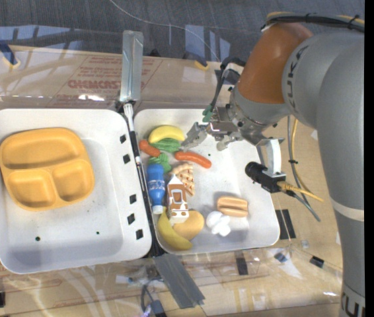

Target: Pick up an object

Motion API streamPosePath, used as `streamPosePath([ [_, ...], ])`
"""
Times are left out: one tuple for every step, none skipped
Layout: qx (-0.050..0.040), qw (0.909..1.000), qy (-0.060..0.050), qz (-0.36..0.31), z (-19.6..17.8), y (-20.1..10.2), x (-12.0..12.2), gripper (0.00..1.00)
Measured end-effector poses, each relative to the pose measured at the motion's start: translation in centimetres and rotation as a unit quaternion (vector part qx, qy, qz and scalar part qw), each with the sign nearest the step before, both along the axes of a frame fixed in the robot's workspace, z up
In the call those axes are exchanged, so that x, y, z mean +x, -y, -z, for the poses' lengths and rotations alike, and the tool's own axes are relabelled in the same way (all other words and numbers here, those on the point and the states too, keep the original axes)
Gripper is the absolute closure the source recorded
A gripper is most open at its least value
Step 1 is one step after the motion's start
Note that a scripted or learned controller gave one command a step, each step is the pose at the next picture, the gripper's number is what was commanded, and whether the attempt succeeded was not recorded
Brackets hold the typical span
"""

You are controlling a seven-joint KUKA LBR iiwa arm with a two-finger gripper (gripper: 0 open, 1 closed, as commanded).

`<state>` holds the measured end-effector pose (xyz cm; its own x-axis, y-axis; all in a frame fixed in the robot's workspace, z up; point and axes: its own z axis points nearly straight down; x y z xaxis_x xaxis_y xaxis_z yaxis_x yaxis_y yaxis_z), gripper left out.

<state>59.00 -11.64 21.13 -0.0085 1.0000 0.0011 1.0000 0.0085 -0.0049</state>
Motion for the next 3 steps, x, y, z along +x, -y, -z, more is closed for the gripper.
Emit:
streamPosePath([
  [-0.0019, 0.9983, 0.005, -0.058, 10.3, -1.3, -2.0, 0.00],
  [-0.0008, 0.9999, -0.001, -0.010, 12.1, -0.7, 6.4, 0.00],
  [-0.0009, 0.9999, -0.001, -0.012, 11.0, -0.7, 6.4, 1.00],
])
